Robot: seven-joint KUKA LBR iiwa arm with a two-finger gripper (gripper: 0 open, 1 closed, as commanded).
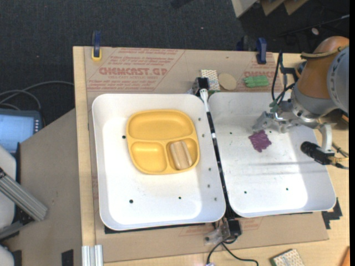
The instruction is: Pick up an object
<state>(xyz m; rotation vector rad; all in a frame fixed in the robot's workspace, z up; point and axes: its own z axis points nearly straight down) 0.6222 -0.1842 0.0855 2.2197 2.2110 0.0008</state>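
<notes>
Hovering over the right shallow white bin (310, 195), the arm's metal two-finger hand (265, 122) hangs just above the small crumpled purple object (259, 141), seemingly poised to grasp it, though whether its grip is wide or narrow cannot be told

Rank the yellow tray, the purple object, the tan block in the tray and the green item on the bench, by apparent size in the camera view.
1. yellow tray
2. tan block
3. purple object and green item: too alike to rank.
</notes>
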